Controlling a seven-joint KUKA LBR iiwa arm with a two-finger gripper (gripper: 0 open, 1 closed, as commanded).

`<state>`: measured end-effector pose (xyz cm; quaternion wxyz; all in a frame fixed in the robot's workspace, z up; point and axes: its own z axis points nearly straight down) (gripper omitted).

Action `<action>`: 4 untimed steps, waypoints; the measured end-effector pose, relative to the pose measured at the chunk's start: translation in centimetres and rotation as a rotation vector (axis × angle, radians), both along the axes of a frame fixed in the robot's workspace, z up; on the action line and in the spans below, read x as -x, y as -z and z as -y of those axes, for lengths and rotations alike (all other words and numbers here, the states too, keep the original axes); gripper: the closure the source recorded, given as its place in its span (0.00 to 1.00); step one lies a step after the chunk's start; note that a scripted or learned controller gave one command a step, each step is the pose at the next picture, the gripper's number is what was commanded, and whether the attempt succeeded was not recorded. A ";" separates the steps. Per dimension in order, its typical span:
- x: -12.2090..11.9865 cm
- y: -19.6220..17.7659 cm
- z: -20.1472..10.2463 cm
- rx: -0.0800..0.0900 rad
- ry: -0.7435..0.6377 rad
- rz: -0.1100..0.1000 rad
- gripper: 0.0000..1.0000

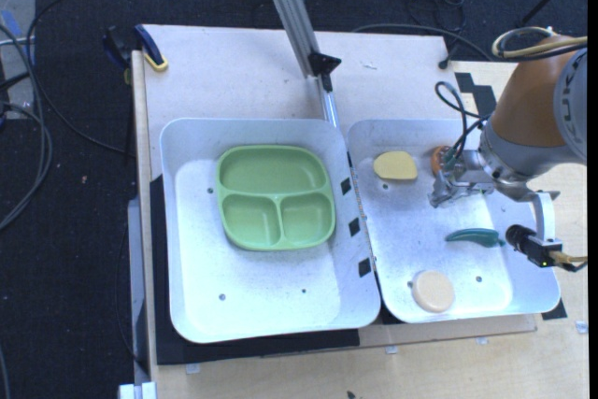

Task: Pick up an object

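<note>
Two white bins sit side by side on your bench: the left bin (187,294) carries a green divided tray (277,197), and the right bin (392,294) carries a yellow piece (395,166) near its upper left, a teal piece (475,237) at mid-right and a round cream piece (434,291) near the front edge. You see the gripper (447,192) low over the right bin's upper right, between the yellow and teal pieces and touching neither. Whether it is open or closed, or has hold of anything, cannot be made out from this angle.
</note>
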<state>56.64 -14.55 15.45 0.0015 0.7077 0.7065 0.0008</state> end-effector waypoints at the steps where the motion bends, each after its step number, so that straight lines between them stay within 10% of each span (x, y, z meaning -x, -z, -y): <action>1: -1.1 -5.2 -0.4 0.000 -0.004 0.002 1.00; 2: -1.2 -7.2 -0.4 0.000 -0.004 0.000 1.00; 4: 0.5 -7.5 -11.1 -0.003 -0.009 -0.004 1.00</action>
